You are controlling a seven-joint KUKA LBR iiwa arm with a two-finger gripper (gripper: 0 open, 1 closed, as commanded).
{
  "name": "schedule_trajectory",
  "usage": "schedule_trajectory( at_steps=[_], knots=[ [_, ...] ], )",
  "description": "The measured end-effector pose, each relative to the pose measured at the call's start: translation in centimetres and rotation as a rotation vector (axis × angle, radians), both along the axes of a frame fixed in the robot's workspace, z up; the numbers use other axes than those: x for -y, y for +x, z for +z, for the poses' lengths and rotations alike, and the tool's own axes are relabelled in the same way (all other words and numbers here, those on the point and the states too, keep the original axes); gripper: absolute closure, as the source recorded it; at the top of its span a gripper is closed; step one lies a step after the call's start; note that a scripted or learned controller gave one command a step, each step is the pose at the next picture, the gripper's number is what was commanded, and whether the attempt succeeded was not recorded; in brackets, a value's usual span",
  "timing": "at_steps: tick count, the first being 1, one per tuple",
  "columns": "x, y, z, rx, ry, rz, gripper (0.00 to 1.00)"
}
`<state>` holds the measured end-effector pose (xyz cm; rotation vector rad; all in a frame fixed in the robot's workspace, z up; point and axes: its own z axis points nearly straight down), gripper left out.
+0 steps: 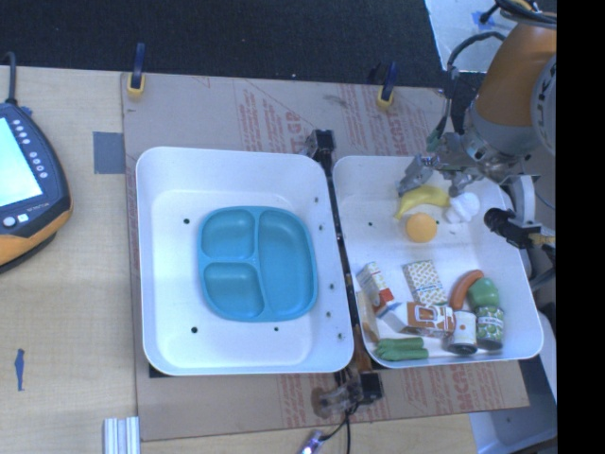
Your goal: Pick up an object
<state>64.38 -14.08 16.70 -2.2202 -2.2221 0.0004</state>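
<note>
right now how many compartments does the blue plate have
3. The blue plate in the left bin has one small compartment at its upper left, one small at its lower left, and one long compartment down its right side.

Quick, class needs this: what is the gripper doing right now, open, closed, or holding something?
Gripper: over the far end of the right bin, just above the yellow banana; open or closed cannot be told from this view, and nothing is seen held.

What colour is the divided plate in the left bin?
Light blue; the divided plate shows clearly in the camera view.
</note>
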Motion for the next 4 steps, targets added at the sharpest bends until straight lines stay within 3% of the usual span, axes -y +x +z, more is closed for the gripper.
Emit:
schedule_trajectory(
  at_steps=[1,2,3,4],
  knots=[
    [1.1,0.5,-7.6,-0.006,-0.001,0.003,0.00],
    [0.8,-1.7,-7.5,-0.005,-0.001,0.004,0.00],
    [0.9,-1.6,-6.5,-0.006,-0.002,0.005,1.00],
    [-8.1,-6.9,2.6,-0.003,-0.001,0.007,1.00]
  ],
)
